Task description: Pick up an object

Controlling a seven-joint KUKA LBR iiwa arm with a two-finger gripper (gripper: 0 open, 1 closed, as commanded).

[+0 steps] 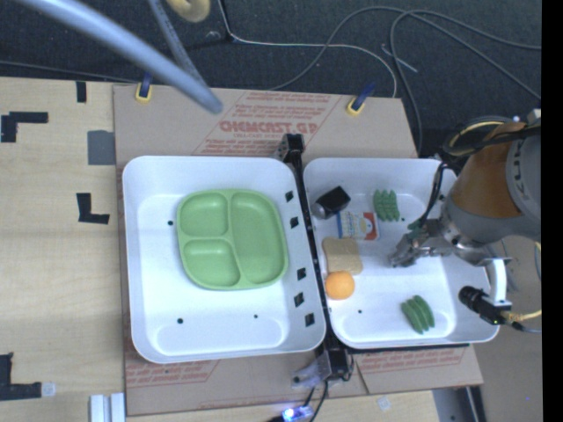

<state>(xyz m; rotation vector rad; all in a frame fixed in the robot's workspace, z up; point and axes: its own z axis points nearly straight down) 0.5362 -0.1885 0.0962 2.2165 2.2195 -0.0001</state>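
Observation:
The right bin (pixel 431 170) holds several small objects: a black block (pixel 332 201), a white carton with red and blue print (pixel 356 226), a ridged green piece (pixel 385 205), a tan block (pixel 343 255), an orange ball (pixel 339 286) and a green pod-shaped toy (pixel 418 314). My gripper (pixel 410 249) is low in this bin, to the right of the tan block and above the green pod toy. Nothing shows between its fingers. The arm's grey body with its orange band (pixel 484 187) comes in from the right.
The left bin (pixel 149 183) carries a green divided plate (pixel 232 238). A black divider with clips (pixel 303 236) runs between the bins. Cardboard lies under both bins, and cables trail across the dark floor behind.

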